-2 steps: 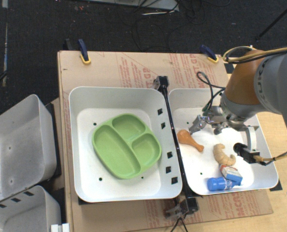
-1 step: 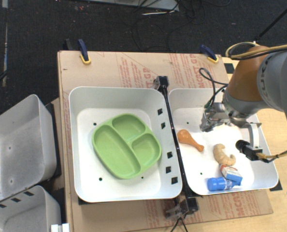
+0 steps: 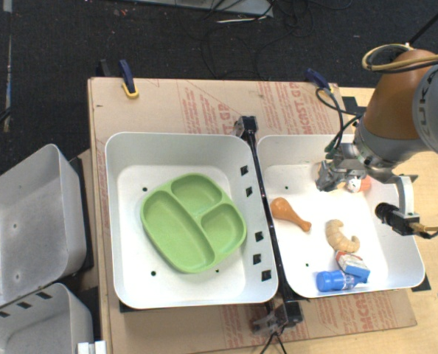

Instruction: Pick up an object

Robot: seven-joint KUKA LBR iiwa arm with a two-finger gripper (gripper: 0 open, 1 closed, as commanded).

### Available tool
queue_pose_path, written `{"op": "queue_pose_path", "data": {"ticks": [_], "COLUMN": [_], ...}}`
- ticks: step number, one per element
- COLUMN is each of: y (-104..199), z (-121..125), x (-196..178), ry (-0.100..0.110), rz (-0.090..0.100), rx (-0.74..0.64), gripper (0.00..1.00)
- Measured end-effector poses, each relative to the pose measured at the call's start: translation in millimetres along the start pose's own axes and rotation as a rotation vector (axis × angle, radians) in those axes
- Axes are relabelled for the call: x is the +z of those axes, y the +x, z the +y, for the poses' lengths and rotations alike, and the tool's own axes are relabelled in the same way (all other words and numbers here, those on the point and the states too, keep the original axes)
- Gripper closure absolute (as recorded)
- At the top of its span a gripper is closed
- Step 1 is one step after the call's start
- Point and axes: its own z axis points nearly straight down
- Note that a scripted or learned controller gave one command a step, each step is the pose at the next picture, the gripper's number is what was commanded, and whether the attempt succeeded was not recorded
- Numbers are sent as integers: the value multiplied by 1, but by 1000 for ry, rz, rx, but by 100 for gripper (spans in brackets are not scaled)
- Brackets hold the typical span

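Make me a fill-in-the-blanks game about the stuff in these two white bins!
The divided plate in the left bin is the colour ____.
The toy drumstick lies in the ____ bin.
The green plate has ____ compartments.
The gripper is over the ____ bin.

Missing words: green; right; three; right

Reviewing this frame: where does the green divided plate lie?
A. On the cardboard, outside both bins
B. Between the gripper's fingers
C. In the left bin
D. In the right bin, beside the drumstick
C. The green plate lies flat on the floor of the left bin, while the drumstick is in the right bin.
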Motion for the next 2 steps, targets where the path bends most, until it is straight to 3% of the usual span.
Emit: {"op": "queue_pose_path", "data": {"ticks": [1,2], "y": [0,52], "z": [2,-15], "x": [-53,-44], "ry": [0,8], "rz": [0,3], "rx": [-4,-8], "gripper": [100,100]}}
